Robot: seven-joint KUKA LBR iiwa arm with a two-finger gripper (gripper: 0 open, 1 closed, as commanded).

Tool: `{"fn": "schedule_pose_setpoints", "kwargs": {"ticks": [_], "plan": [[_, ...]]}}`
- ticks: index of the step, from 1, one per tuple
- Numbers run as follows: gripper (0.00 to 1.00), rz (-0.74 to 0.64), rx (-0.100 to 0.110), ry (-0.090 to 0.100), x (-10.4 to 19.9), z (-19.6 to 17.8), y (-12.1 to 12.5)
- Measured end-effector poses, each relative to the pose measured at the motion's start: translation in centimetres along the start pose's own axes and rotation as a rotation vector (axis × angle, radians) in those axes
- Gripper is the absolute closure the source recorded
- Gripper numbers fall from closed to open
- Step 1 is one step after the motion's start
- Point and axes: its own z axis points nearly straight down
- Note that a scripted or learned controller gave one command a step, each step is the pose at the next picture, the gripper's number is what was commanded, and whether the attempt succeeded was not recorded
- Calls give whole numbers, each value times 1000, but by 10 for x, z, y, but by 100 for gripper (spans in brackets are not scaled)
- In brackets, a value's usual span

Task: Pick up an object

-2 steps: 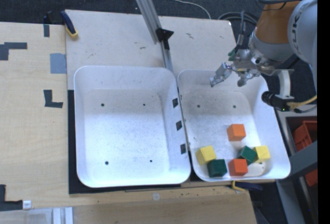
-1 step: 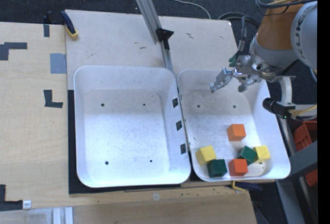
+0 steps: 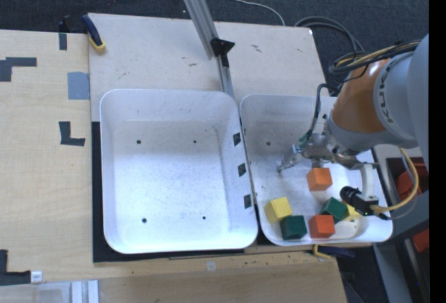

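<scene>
Gripper [image 3: 296, 157] low in right bin [image 3: 279, 108], fingers spread and holding nothing, blocks [image 3: 310, 214] clustered at near right just beside it; pick not yet made.

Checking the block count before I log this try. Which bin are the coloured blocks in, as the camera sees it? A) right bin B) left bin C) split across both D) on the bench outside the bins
A: the yellow block, both green blocks and both orange blocks all lie in the right bin, towards its near end, beneath the arm.
</scene>
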Motion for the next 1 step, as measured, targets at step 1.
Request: {"fn": "schedule_pose_setpoints", "kwargs": {"ticks": [1], "plan": [[0,2,0,0,-24,-3,-62]]}}
